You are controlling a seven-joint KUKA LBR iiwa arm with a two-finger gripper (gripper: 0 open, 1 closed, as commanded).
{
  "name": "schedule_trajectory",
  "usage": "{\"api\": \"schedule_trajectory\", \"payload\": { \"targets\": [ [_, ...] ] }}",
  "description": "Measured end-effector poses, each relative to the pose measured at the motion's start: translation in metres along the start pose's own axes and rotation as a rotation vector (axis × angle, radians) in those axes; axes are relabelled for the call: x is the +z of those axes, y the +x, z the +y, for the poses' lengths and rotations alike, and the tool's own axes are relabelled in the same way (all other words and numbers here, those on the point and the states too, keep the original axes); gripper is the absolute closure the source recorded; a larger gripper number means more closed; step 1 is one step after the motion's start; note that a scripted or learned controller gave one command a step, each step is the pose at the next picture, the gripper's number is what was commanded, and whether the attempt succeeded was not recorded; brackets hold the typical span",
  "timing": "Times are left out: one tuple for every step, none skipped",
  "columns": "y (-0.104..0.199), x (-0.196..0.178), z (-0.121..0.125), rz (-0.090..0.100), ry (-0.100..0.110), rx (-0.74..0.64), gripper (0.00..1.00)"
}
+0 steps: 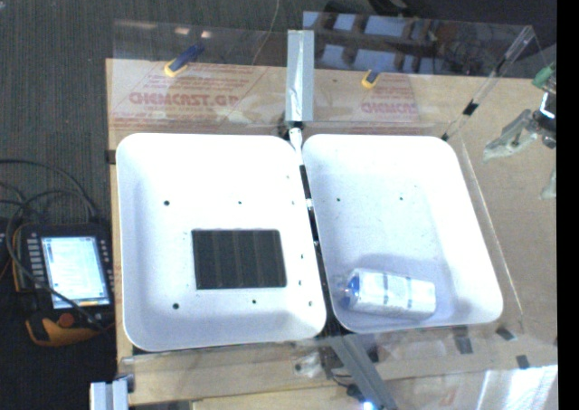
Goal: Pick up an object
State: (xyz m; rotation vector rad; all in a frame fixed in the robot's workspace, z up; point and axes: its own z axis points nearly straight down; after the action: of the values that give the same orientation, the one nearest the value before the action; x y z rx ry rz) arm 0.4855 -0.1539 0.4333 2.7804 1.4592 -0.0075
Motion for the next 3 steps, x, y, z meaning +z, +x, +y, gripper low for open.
{"api": "schedule_trajectory", "payload": {
  "targets": [
    [-0.007, 0.0, 0.005, 0.0, 0.001, 0.071, 0.0],
    [-0.015, 0.001, 0.018, 0.0, 0.002, 0.19, 0.0],
    [0.014, 0.0, 0.017, -0.001, 0.001, 0.234, 0.0]
  ]
}}
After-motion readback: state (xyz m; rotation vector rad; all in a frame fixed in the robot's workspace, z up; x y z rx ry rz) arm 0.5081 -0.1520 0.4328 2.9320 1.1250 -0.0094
